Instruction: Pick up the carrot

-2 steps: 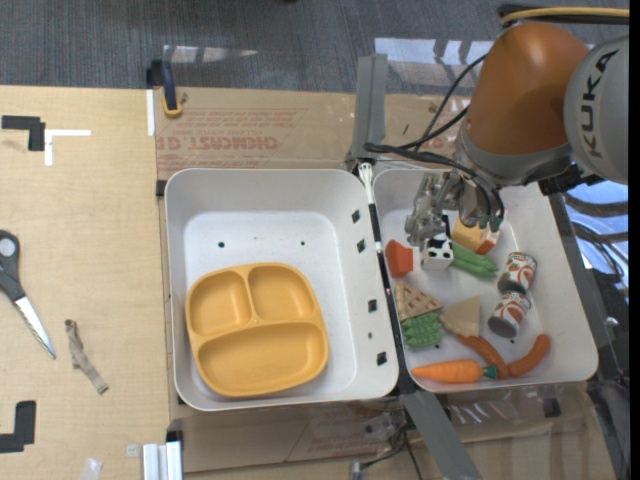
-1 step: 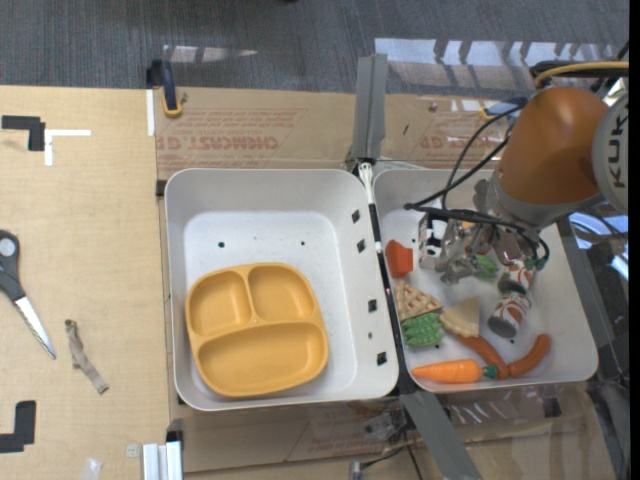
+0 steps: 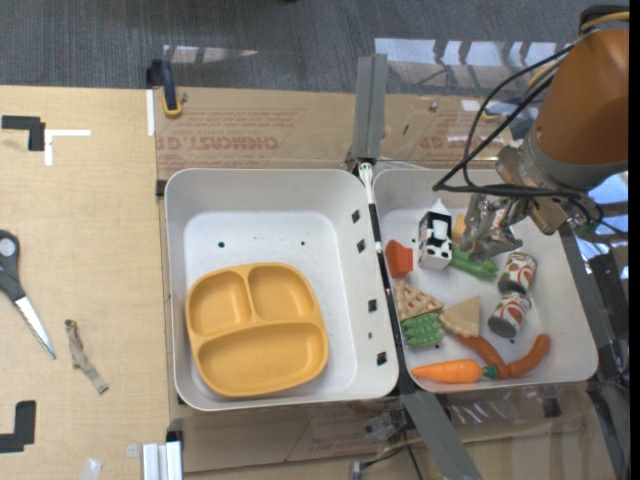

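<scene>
One carrot (image 3: 448, 371) lies at the near edge of the right bin (image 3: 575, 298), long axis left-right, orange tip left, green top right, touching a sausage (image 3: 526, 356). Gripper (image 3: 490, 230) hovers far off over the green bean (image 3: 472, 263); jaw state: cannot tell. Best approach: come nearward, straddle the mid-body across its width.

My bench (image 3: 80, 268) has two white bins (image 3: 180, 298) side by side. Scissors (image 3: 20, 303) lie off at its left edge.
</scene>
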